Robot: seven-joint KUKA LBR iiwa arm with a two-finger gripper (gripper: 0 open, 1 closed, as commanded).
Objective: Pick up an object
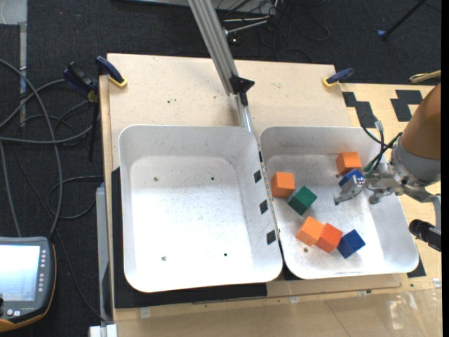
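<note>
- Now my gripper [349, 190] hangs over the right bin [393, 255], near its right wall; whether it's parted or closed, I can't tell.
- Nothing's gripped yet: I'm in the approach.
- Nearest: orange block [348, 162], just beside me.
- Next, I'd centre over it and descend.

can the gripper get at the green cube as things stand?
Probably yes. The gripper sits in the right bin, just right of the green cube, with bare floor between. An orange cube stands close on the cube's far side.
</note>
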